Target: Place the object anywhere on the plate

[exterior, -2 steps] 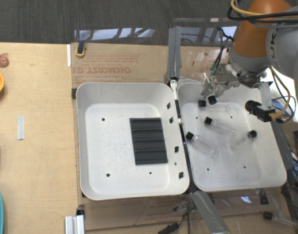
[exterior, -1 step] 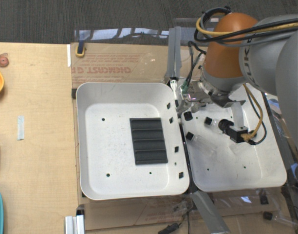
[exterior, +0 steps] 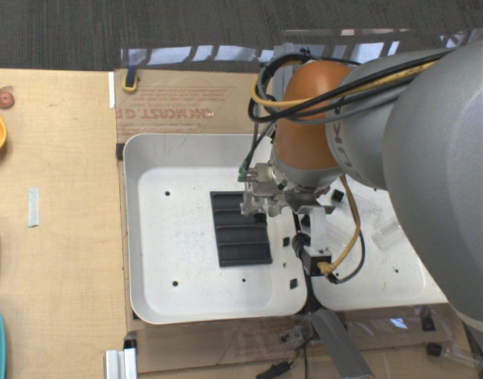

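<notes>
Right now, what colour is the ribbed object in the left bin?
Black; the ribbed object shows in the camera view.

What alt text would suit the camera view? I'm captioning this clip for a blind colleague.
A grey arm with an orange band reaches in from the right, its gripper low over the right end of a black ridged plate in the left white bin. The right bin lies mostly under the arm, and tan bench stretches to the left.

A black ribbed slab [exterior: 240, 231] is lying flat at the frame's centre. It is resting inside the left white bin [exterior: 159, 235], towards the bin's right side.
</notes>
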Action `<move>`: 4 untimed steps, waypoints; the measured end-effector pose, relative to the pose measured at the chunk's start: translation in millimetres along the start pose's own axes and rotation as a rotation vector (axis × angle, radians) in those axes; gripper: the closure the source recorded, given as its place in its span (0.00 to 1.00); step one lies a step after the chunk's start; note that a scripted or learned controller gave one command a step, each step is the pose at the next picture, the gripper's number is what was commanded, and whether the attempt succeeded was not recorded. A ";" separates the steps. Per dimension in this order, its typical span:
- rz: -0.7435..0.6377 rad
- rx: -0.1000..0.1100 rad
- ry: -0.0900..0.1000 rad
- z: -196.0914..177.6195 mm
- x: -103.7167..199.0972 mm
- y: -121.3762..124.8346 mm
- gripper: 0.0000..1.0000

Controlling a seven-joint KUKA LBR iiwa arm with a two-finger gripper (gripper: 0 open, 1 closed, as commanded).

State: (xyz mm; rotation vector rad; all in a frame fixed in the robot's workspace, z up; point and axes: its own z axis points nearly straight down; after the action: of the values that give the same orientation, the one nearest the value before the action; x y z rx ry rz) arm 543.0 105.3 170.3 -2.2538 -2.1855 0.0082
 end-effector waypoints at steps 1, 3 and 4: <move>0.013 0.001 -0.001 32.2 54.5 -32.2 1.00; -0.571 -0.002 0.000 0.9 55.4 -67.0 1.00; -0.664 -0.004 -0.001 -29.7 45.3 -51.9 1.00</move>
State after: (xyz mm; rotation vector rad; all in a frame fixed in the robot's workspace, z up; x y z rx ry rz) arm 492.6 152.2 200.1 -1.4192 -2.8021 0.0031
